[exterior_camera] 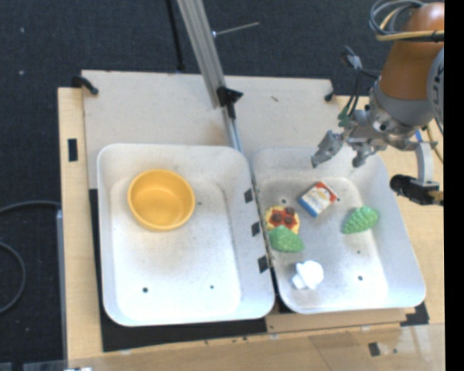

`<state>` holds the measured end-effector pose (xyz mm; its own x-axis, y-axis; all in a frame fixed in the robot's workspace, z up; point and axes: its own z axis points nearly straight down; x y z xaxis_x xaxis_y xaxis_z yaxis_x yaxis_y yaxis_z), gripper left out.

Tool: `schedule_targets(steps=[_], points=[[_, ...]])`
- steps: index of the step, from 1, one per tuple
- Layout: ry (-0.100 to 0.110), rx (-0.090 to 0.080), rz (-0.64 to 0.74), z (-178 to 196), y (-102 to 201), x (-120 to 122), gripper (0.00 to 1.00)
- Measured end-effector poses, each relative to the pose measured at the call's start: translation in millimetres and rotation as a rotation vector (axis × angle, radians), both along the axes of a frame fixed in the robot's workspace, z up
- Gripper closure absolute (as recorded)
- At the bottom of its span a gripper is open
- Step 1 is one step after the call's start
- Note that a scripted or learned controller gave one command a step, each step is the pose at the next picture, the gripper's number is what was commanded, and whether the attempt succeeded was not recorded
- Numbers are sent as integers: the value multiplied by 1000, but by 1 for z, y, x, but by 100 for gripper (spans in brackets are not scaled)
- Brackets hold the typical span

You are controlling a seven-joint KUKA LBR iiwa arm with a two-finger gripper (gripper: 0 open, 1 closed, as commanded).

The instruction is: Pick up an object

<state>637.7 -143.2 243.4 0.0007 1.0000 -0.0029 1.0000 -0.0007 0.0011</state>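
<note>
We are looking at a robotics lab: a plywood bench (77, 207) on dark carpet (62, 22) carries two white bins (178, 300), an aluminium strut (201, 37) rises behind them, loose cables (8, 238) trail at the side, and an industrial arm (406, 76) reaches over toy objects (359, 219).

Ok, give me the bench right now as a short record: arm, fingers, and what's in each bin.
gripper: over the right bin's far edge, above the items
fingers: spread apart, nothing between them
left bin: yellow bowl
right bin: small carton, two green pieces, red-and-yellow piece, white piece
</note>
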Motion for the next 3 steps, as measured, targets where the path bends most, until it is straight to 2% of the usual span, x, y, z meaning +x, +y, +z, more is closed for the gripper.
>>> schedule_targets(steps=[1,2,3], points=[[4,0,0,-43,2,4,0],[5,1,1,-104,7,4,0],[-3,2,-1,-89,6,6,100]])
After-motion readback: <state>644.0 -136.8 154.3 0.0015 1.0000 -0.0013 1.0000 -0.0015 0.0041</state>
